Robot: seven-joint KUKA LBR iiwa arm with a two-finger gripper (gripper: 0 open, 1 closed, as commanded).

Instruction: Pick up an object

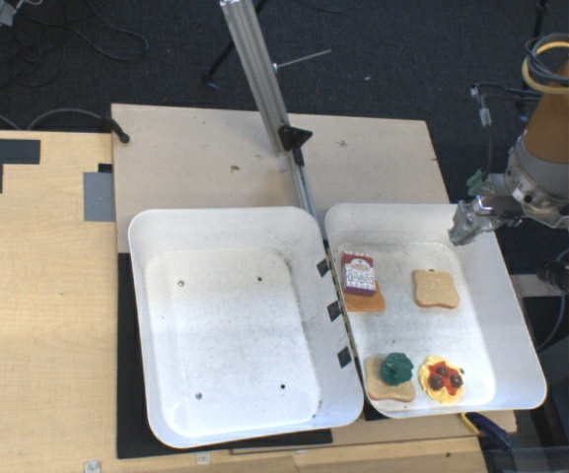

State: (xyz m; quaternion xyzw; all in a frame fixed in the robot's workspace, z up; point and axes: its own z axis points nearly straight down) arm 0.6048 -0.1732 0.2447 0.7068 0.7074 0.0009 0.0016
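The right bin (496, 294) holds several toy foods. A small red-labelled box (359, 274) lies on an orange slab near the bin's left wall. A tan bread slice (434, 290) sits near the middle. At the front, a green lump (396, 368) rests on another bread slice, beside a yellow round with red bits (443, 378). My gripper (463, 227) hangs at the bin's far right corner, above and to the right of the bread slice, with nothing seen in it.
The left bin (166, 264) lies beside the right one, with black clips (329, 308) along the shared wall. A slanted aluminium rail (262, 72) rises behind the bins. Wooden board lies to the left, dark floor with cables behind.
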